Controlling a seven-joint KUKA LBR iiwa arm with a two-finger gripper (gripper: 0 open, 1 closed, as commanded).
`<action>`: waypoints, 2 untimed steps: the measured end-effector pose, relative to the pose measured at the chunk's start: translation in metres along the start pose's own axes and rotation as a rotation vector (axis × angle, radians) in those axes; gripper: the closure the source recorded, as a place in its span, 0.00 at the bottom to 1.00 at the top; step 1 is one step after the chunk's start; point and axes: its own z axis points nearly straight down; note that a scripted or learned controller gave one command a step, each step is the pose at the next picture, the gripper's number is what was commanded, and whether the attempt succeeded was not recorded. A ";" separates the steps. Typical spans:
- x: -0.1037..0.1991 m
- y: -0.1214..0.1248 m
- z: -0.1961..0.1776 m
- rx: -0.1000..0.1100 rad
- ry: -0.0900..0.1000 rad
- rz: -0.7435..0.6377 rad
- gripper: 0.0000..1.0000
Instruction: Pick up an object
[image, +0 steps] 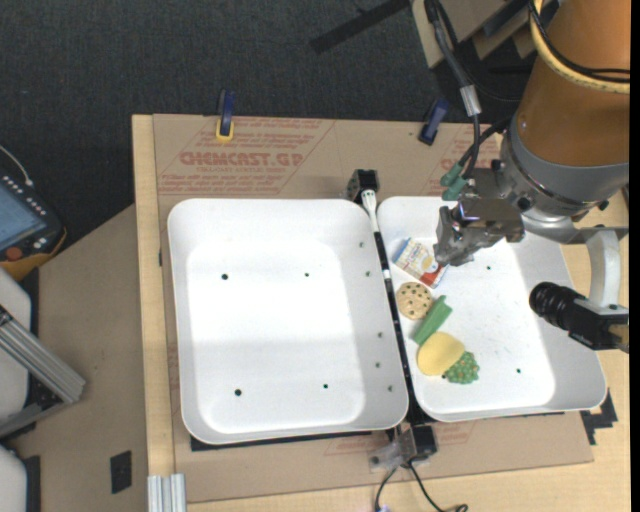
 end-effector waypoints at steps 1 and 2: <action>0.043 0.053 -0.041 -0.016 0.003 -0.011 1.00; 0.001 0.000 0.070 0.007 0.000 -0.001 1.00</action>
